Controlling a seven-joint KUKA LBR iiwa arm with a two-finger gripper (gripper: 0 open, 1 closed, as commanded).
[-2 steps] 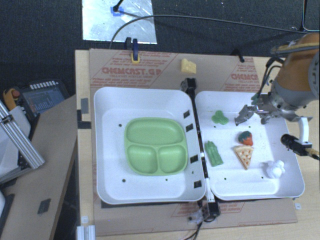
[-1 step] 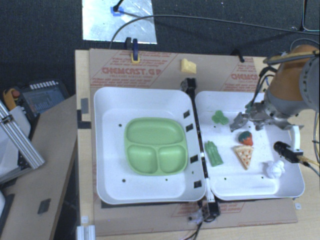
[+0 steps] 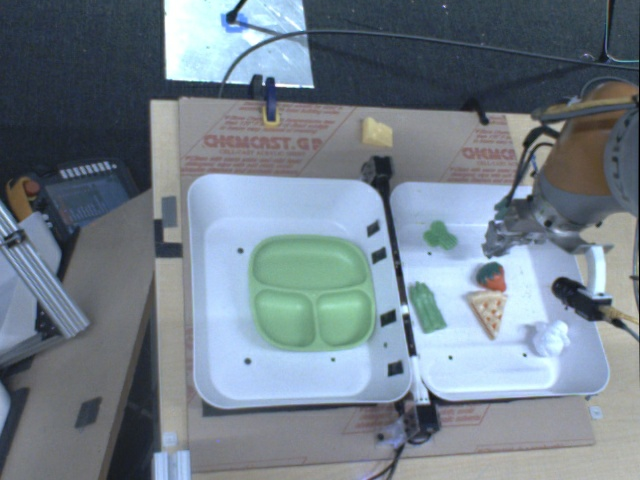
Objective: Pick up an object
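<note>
My gripper (image 3: 497, 242) hangs over the right bin (image 3: 450, 368), near its upper right part. Just below it lies a small red and green toy (image 3: 490, 276), like a strawberry. A pizza-slice toy (image 3: 489, 312) rests right under that. A green broccoli-like piece (image 3: 438, 235) sits left of the gripper, apart from it. A long green vegetable piece (image 3: 428, 306) lies near the bin's left wall. A crumpled white object (image 3: 548, 339) sits at the lower right. Nothing shows between the gripper's tips.
The left bin (image 3: 215, 218) holds a green divided plate (image 3: 308, 292). A yellow block (image 3: 377, 132) lies on the cardboard behind the bins. A black divider with clips (image 3: 392, 268) runs between the bins.
</note>
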